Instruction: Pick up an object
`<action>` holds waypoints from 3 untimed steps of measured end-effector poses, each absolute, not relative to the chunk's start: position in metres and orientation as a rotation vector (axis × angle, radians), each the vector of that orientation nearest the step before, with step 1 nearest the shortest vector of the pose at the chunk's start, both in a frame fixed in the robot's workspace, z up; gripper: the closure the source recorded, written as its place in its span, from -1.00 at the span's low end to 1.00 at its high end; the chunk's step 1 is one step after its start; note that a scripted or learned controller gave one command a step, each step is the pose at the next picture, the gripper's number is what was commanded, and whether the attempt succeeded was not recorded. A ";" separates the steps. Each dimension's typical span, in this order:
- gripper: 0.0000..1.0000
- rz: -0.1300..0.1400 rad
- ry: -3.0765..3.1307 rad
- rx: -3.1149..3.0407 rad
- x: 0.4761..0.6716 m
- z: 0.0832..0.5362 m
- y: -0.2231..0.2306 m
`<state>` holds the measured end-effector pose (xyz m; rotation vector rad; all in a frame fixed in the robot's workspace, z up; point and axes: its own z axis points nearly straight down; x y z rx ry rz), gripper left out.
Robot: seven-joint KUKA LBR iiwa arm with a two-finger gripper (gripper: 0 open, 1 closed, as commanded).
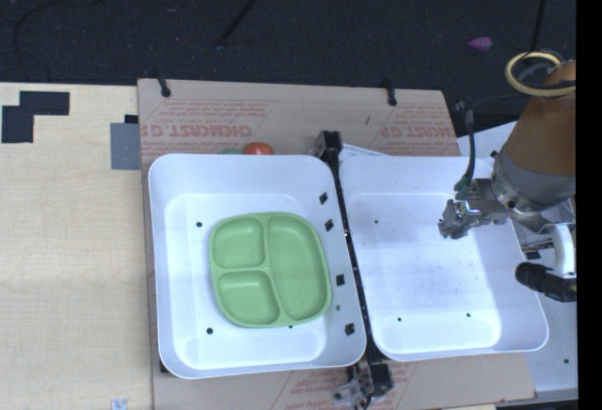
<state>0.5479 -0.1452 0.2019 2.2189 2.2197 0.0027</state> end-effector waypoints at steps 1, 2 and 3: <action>1.00 0.001 2.223 2.220 0.548 0.223 -0.146; 1.00 -0.001 2.228 2.221 0.550 0.216 -0.100; 1.00 -0.002 2.229 2.221 0.554 0.206 -0.048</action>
